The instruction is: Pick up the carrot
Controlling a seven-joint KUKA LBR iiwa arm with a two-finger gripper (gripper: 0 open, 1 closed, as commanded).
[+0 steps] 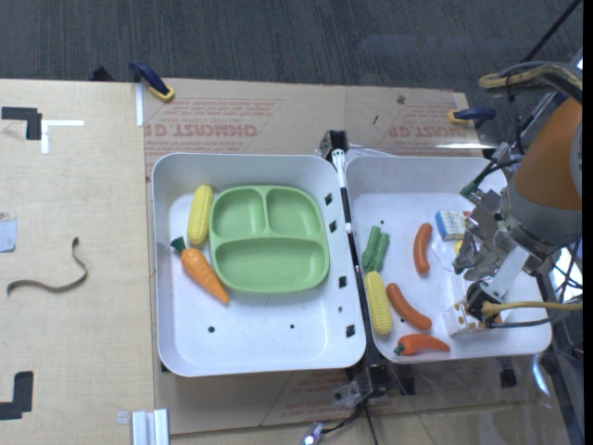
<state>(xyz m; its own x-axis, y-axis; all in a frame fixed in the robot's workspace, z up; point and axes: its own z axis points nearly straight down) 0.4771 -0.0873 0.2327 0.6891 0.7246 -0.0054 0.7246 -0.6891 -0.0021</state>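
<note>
Pincer (pixel 468 260) well apart from carrot (pixel 204 274)

iiwa arm (pixel 547 193): grey shell, orange band (pixel 561 142).
The band is wrapping the wide link above a rounded grey wrist section (pixel 536 219); the darker metal gripper (pixel 477 253) hardware is hanging off that, boxy and angular. Thin black cables (pixel 556 26) are running in from the upper right, and a yellowish sheathed loop (pixel 515 76) is sitting on top.
</note>
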